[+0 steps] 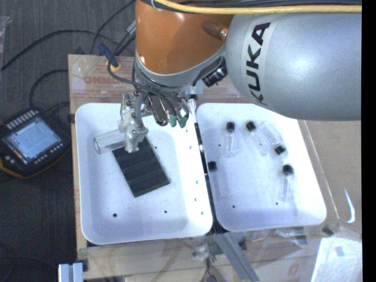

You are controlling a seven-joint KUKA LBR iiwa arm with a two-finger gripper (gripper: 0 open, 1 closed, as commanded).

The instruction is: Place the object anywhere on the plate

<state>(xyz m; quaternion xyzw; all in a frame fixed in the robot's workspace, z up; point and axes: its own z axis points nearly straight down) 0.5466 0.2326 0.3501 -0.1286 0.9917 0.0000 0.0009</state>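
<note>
The arm (282, 46) (top edge crops it) hides the bins' far rims.

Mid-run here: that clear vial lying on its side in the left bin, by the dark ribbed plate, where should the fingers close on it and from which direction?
Grip the clear vial across the middle of its barrel, coming straight down from above. It lies flat, its long axis roughly left to right, so set the fingers of the gripper across that axis. Its right end is hidden under the gripper, next to the dark ribbed plate, so that end probably leaves less room.
</note>
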